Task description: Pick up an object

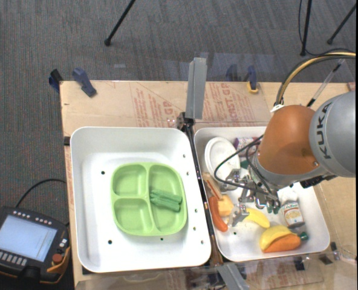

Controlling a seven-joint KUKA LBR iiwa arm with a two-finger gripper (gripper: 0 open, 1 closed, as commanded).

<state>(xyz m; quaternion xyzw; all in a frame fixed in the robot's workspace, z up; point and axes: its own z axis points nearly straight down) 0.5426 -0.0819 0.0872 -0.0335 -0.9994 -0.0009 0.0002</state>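
Lying in the near half of the right shallow white bin (322,222), the small yellow banana-shaped toy (257,218) sits just below and a touch to the right of the two-finger gripper (247,209), its long axis running from far-left to near-right. From where I stand it looks like the likeliest thing for the fingers to reach, though whether they are spread or closed I cannot tell; nothing shows between them. Just left of the gripper rests a pale yellow rounded lump (225,206), and beside that a slim orange carrot toy (218,215) lies along the bin's left wall. To the near right are a yellow and orange plastic fruit (280,239) and a small labelled jar (291,213); a white bowl (218,153) sits at the far end. The left white bin (88,162) holds a green divided plate (130,198) with a green bean-like piece (165,199) on it.
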